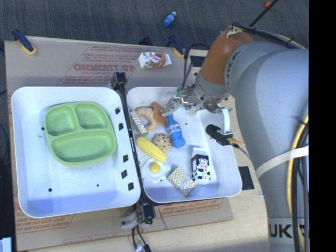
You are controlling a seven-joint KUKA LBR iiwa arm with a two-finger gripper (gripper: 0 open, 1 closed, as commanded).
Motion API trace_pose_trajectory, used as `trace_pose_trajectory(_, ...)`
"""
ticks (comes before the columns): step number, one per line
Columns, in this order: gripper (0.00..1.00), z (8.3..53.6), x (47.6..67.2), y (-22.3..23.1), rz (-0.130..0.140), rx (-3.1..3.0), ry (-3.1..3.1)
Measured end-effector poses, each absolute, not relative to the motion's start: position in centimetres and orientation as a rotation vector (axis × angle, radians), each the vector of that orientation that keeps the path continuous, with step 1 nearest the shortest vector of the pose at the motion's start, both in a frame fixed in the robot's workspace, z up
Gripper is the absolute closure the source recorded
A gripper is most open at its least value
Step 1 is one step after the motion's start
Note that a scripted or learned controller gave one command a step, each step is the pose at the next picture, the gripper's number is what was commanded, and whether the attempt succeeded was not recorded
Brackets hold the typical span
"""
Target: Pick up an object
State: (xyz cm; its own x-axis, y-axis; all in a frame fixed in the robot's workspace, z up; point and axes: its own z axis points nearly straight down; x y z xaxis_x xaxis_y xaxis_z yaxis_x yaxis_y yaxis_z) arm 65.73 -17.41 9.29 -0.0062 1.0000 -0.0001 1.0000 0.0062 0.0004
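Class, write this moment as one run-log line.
arm: over right bin | hand: above blue plastic bottle | green divided plate: left bin | pick: not yet

A: What colours sit in the 2 white bins (pixel 23 156)?

B: A pale green divided plate (pixel 80 132) on the left. On the right, a blue bottle (pixel 175 130), yellow corn (pixel 151 148), a black-and-white cow-print carton (pixel 200 168), and a checkered packet (pixel 180 180).

A: And the arm (pixel 262 88)?

B: Grey, with an orange band (pixel 220 54).
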Motion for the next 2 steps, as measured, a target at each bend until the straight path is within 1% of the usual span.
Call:
trace_pose_trajectory(1, 0.0, 9.2, 60.2, -11.9, -0.005, 2.215, 2.232)
trace_pose_trajectory(2, 0.0, 9.2, 56.8, -9.1, -0.004, 2.215, 2.231)
